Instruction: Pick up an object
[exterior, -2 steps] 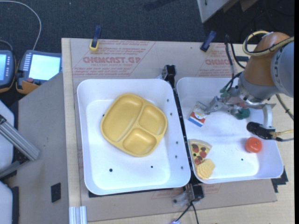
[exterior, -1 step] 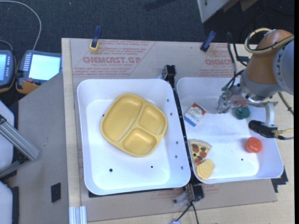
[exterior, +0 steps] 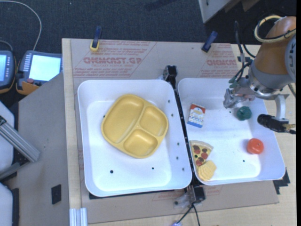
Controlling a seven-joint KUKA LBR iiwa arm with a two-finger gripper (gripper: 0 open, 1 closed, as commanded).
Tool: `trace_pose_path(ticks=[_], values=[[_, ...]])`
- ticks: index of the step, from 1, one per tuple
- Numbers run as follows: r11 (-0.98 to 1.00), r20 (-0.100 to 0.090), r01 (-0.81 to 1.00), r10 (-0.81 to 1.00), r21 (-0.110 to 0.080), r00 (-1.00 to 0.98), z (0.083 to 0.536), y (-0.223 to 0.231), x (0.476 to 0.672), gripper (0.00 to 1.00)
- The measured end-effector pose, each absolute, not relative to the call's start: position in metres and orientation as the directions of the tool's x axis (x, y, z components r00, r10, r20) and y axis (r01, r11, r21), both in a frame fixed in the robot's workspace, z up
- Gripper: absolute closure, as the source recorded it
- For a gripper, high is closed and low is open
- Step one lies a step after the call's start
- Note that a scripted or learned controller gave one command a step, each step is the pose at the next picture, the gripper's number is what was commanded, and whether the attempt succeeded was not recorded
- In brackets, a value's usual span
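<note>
My arm reaches in from the right, and my pincer (exterior: pixel 233 99) hangs low over the far part of the right bin (exterior: pixel 221 173), just beside a small green object (exterior: pixel 243 113). I cannot tell how the pincer is set. In the same bin lie a small carton (exterior: pixel 196 115), an orange-red tomato (exterior: pixel 255 146), a pizza slice (exterior: pixel 201 152) and a yellow cookie-like piece (exterior: pixel 207 170). The left bin (exterior: pixel 94 173) holds a yellow divided plate (exterior: pixel 135 125). Both bins sit on the counter (exterior: pixel 141 55).
</note>
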State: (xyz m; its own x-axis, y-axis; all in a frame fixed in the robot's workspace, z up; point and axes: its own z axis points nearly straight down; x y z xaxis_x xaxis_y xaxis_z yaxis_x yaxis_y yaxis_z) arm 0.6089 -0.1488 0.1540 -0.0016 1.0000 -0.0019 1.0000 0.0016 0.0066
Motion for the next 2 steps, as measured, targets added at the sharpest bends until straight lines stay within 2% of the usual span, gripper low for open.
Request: trace_pose_path(ticks=[1,2], values=[[0.002,-0.002,1.000,1.000,0.008,-0.002,0.212,-0.150,0.621,1.00],[0.001,-0.001,1.000,1.000,0.004,-0.001,0.224,-0.149,0.621,1.00]])
